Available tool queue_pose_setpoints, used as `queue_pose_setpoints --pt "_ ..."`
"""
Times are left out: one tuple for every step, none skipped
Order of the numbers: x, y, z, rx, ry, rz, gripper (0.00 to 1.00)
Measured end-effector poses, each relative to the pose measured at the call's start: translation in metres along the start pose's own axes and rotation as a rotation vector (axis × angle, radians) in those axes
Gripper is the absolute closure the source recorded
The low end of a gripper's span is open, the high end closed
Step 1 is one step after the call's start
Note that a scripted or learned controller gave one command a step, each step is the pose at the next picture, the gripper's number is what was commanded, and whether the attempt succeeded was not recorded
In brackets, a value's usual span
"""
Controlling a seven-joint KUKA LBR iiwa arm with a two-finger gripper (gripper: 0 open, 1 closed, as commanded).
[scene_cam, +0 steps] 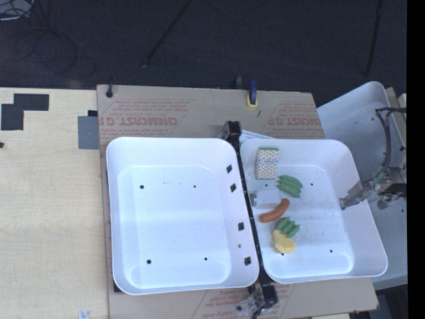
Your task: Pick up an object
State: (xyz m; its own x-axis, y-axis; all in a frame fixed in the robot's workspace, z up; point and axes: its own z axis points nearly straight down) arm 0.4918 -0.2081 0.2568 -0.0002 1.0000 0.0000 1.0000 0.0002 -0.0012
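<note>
The right bin (362, 244) holds several small items. A white box with a green dotted pattern (267, 163) stands near its back left corner. A green pea pod (290, 185) lies just right of it, with an orange sausage-shaped piece (274, 211) below. A yellow toy with a green top (285, 235) lies nearest the front. My gripper (347, 201) hangs at the right rim of this bin, well to the right of all the items and touching none of them. Nothing shows in its grasp.
The left bin (116, 198) lies beside the right one, with a black clip strip (239, 198) along their shared edge. Both rest on a cardboard sheet (166, 115) on the wooden bench. A grey plate (358, 111) lies at the back right.
</note>
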Motion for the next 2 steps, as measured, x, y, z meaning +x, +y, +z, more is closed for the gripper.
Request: queue_pose_setpoints --pt "-0.001 0.000 -0.010 0.001 0.001 0.000 1.00" --pt "-0.005 0.017 -0.117 -0.011 -0.005 -0.001 1.00"
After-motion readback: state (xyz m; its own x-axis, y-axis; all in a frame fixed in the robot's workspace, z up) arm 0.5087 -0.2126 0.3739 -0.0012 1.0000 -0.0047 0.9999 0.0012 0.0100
